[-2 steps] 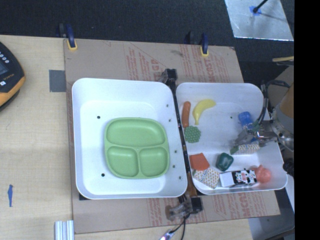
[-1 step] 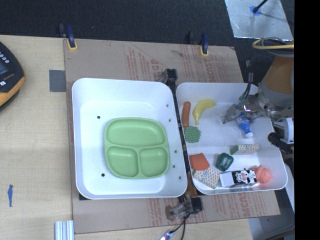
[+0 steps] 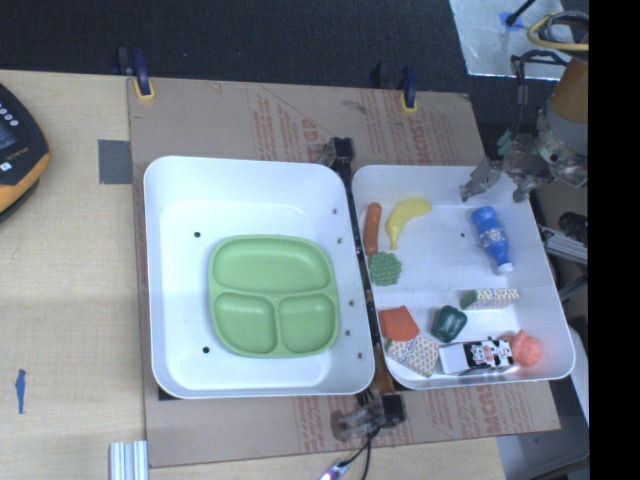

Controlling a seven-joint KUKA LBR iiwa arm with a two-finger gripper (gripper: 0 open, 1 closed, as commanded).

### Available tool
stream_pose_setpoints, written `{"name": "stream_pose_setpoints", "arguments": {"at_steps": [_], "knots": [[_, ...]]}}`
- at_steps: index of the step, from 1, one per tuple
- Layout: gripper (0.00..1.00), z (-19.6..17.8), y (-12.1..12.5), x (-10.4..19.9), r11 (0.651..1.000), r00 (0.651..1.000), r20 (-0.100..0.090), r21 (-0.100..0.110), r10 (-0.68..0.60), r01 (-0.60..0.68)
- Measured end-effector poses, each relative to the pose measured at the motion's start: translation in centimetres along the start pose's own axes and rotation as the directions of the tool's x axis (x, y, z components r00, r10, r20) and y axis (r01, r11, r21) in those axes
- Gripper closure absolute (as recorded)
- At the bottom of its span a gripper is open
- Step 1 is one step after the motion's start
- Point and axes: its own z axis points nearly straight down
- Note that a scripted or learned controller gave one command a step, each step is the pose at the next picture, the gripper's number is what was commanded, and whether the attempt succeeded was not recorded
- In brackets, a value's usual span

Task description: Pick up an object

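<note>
**Op A:** From my feed, the gripper [image 3: 503, 173] hangs over the far right corner of the right bin [image 3: 440, 230], fingers splayed wide, nothing between them.

**Op B:** What sits closest to it?

**Op A:** The blue bottle [image 3: 491, 237], just below the gripper and apart from it, lying tilted with its pale cap pointing toward the near edge. Left of that I see a yellow banana [image 3: 405, 218] beside an orange carrot [image 3: 372, 227], and a green bumpy ball [image 3: 384, 268] under them.

**Op B:** Anything crowding the near end?

**Op A:** Yes. An orange-red block [image 3: 399, 322], a dark green pepper [image 3: 448, 322], a patterned pouch [image 3: 415, 353], a black-and-white carton [image 3: 480, 355] touching a pink-red ball [image 3: 526, 349], and a small checkered packet [image 3: 490, 297] above them.

**Op B:** Left bin?

**Op A:** The left bin [image 3: 175, 208] holds a green divided plate [image 3: 272, 295].

**Op B:** Any readable print?

**Op A:** Red lettering on the cardboard sheet [image 3: 290, 118] under both bins, too blurred for me to read.
</note>
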Motion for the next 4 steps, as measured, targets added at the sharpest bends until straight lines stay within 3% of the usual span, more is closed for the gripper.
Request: {"name": "stream_pose_setpoints", "arguments": {"at_steps": [1,2,3,4], "knots": [[0.00,-0.7,-7.0,0.0,1.000,1.000,0.000,0.003,0.000,0.000],[0.00,7.2,0.2,0.1,1.000,1.000,-0.001,0.004,0.001,-0.001],[1.00,6.0,0.3,0.0,1.000,1.000,0.001,0.003,-0.005,0.005],[1.00,0.4,-7.8,4.2,1.000,1.000,-0.001,0.002,0.001,-0.001]]}}
